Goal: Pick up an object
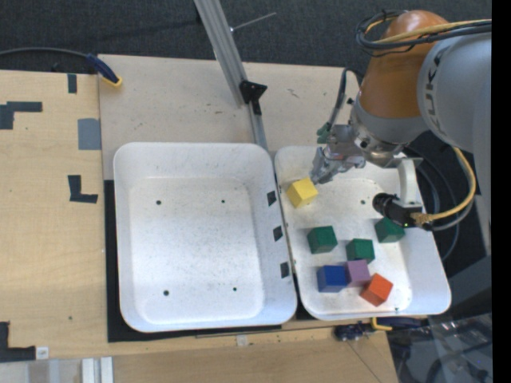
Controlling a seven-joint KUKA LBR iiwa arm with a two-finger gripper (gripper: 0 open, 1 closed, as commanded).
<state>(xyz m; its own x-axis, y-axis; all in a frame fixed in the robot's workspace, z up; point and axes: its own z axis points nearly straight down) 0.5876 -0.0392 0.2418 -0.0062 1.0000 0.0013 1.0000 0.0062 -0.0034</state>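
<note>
Camera view looks down on two white bins; the left bin (192, 238) holds nothing I can make out, while the right bin (423, 282) carries all the blocks. The gripper (325, 168) hangs over the upper left part of the right bin, just above and beside the yellow cube (302, 192), which sits near the bin's left wall, apart from the others. Whether the pincer is wide or narrow I cannot tell: the fingertips blur into the wrist hardware, and nothing shows between them.

Lower down lie a green cube (322, 238), a second green cube (361, 250), a third green block (389, 230) near the right side, a blue cube (332, 278), a purple cube (358, 270) touching it, and an orange cube (377, 290) at the front.

The yellow cube looks like the likeliest target, being closest and free on all sides. It is probably light and rigid, wood or foam, with flat faces. It sits turned at an angle to the bin walls, so the fingers should close squarely across two opposite faces; gripping across corners would likely let it twist out
</note>
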